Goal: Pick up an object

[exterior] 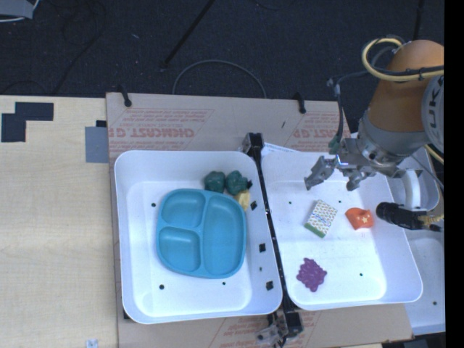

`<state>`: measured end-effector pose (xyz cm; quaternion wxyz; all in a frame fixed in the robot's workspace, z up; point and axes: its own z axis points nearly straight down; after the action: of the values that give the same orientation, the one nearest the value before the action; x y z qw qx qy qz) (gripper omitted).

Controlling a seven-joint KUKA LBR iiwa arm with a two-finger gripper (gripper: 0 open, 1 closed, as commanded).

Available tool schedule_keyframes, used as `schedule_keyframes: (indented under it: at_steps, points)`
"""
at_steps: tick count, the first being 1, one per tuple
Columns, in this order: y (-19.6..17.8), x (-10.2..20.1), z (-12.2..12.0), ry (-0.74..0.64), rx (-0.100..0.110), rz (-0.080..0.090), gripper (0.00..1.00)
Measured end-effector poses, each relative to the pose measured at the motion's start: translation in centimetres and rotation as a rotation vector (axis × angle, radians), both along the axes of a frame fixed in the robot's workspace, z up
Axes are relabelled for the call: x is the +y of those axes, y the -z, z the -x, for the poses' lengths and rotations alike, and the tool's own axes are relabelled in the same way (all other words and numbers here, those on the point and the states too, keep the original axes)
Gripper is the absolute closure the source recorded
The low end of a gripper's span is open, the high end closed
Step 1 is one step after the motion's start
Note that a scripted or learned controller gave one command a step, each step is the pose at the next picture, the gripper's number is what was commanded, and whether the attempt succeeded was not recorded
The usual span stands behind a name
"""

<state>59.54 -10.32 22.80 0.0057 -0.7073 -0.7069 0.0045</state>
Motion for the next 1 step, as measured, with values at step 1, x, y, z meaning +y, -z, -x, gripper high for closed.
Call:
schedule_keyframes:
  at_steps: [1]
  points:
    - [-0.69, -0.02, -0.25, -0.002, -0.013, 0.002, 0.00]
